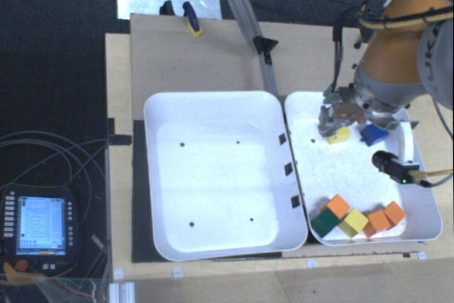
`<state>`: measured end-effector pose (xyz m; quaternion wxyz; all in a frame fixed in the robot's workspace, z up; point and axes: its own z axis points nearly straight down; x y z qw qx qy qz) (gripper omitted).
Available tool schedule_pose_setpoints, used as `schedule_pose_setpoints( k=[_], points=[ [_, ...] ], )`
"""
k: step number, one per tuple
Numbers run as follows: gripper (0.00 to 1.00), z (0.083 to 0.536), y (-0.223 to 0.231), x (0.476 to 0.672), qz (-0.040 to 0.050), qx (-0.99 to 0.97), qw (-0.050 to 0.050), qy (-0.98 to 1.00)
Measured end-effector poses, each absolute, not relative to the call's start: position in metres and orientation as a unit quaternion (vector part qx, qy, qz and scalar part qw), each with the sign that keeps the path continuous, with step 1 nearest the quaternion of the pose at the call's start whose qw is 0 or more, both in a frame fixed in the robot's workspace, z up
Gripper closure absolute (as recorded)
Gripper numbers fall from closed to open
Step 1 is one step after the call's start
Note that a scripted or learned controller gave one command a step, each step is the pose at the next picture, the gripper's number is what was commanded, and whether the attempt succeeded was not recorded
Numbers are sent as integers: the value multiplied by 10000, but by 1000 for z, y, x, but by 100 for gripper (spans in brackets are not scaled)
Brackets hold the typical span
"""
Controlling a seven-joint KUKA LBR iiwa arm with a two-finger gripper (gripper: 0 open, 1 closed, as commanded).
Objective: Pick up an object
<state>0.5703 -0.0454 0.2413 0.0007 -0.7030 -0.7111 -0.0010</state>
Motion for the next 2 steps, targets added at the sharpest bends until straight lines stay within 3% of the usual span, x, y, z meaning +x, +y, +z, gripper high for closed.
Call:
schedule_pose_setpoints(
  k=[2],
  points=[
    [100,246,67,537,-12,-7029,11,-7113]
  ],
)
